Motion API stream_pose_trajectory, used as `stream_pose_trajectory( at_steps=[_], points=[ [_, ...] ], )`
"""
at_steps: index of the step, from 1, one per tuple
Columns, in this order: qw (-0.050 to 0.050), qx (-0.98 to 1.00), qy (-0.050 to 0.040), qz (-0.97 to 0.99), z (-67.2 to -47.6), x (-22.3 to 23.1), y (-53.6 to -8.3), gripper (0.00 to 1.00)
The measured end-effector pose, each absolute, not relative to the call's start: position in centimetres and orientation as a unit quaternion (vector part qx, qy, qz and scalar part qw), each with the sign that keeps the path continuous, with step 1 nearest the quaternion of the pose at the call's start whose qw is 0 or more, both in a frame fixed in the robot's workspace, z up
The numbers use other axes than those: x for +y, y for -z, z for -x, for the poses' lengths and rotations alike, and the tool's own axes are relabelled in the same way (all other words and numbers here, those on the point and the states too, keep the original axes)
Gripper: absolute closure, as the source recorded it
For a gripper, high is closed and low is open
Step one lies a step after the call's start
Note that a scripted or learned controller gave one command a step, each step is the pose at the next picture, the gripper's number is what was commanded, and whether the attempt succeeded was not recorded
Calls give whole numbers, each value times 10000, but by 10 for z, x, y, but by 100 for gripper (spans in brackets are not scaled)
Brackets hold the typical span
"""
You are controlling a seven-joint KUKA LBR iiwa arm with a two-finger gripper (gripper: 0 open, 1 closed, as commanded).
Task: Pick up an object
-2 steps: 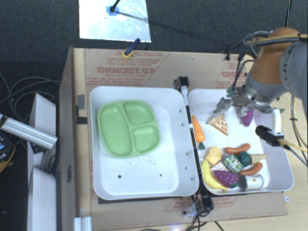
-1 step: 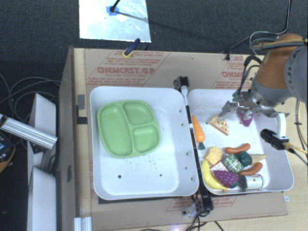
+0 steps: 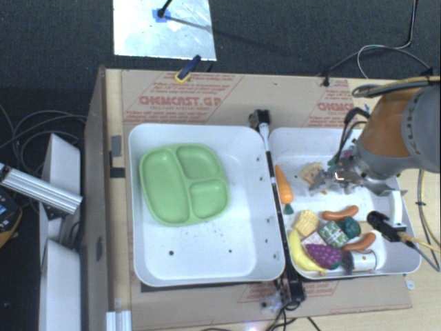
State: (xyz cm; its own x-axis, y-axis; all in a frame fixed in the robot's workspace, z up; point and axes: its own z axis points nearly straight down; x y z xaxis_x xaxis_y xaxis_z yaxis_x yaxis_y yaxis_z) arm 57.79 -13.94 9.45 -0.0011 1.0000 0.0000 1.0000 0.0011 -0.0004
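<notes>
Orange carrot [image 3: 282, 184] lies lengthwise, tip up-view; gripper [image 3: 335, 176] nearby, its grasp state unclear.

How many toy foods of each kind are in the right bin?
Carrot: 1
Corn: 1
Banana: 1
Grapes: 1
Sausages: 2
Total: 6 I can name. Some other small items in the pile are too jumbled to tell.

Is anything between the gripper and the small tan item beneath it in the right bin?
Nothing visible. The gripper sits low, right beside the tan item on bare bin floor; the carrot and the sausage lie apart from it.
</notes>
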Motion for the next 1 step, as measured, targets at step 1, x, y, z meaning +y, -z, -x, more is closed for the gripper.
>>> stream_pose_trajectory(
  at_steps=[1],
  points=[
    [-10, -7078, 9, 7064, -579, -139, -105, 100]
  ],
)
